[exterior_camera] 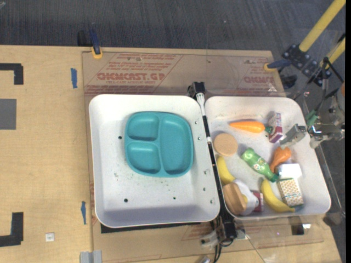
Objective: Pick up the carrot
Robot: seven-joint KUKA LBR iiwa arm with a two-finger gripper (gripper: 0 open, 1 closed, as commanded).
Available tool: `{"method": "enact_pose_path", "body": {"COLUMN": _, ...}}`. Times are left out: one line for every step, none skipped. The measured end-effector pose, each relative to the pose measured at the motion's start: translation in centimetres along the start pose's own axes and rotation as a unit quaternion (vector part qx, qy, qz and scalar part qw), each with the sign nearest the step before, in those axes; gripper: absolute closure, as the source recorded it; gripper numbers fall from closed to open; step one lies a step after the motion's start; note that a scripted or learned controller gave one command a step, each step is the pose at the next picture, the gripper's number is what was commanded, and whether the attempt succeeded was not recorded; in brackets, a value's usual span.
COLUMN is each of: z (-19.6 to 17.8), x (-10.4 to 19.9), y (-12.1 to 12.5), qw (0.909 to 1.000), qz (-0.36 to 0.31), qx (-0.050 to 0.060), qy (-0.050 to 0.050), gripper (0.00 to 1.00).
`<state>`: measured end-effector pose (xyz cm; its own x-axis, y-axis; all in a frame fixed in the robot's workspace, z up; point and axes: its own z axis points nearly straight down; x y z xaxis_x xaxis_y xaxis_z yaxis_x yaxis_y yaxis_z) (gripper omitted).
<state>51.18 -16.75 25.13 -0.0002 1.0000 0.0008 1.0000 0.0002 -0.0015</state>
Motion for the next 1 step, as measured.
{"method": "enact_pose_path", "body": {"z": 15.31, "x": -2.6, "y": 4.07, "qw": 0.9983, "qz": 0.059, "qx": 0.003, "qy": 0.001, "gripper": 0.0}}
